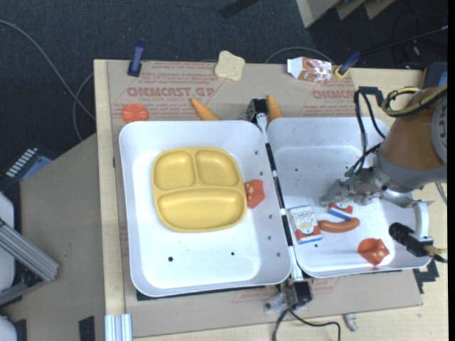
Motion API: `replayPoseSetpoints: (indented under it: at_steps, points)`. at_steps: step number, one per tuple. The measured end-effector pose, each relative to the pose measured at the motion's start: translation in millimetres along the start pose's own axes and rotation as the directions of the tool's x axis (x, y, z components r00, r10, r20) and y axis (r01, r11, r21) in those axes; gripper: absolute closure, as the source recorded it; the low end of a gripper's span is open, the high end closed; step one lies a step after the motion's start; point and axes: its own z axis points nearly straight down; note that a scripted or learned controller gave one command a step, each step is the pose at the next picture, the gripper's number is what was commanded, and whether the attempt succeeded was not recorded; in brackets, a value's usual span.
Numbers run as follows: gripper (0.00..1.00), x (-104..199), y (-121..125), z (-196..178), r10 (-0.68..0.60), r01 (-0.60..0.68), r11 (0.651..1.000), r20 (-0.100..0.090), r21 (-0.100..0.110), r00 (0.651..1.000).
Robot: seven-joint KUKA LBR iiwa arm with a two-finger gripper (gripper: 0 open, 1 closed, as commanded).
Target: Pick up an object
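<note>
The table [178, 91] carries two white bins side by side. The left bin [142, 254], well to the left of the end effector [346, 192], holds a yellow divided plate [197, 189] with a small red piece [254, 192] touching its right edge. The right bin [313, 137] lies under the end effector, which hangs low over its middle; whether it is open or closed cannot be told. Just below it lies a sausage [338, 224], with a small carton [304, 224] to the lower left and a red object [374, 249] to the lower right.
</note>
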Motion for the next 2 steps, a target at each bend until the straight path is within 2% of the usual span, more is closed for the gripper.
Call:
replayPoseSetpoints:
  at_steps: [1, 2]
  points:
    - [1.00, -0.2, 0.5, -10.2, 0.001, -0.001, 1.000, 0.001, -0.002, 1.000]
    - [1.00, 66.5, 7.0, -106.4, -0.002, 0.002, 1.000, 0.000, -0.003, 1.000]
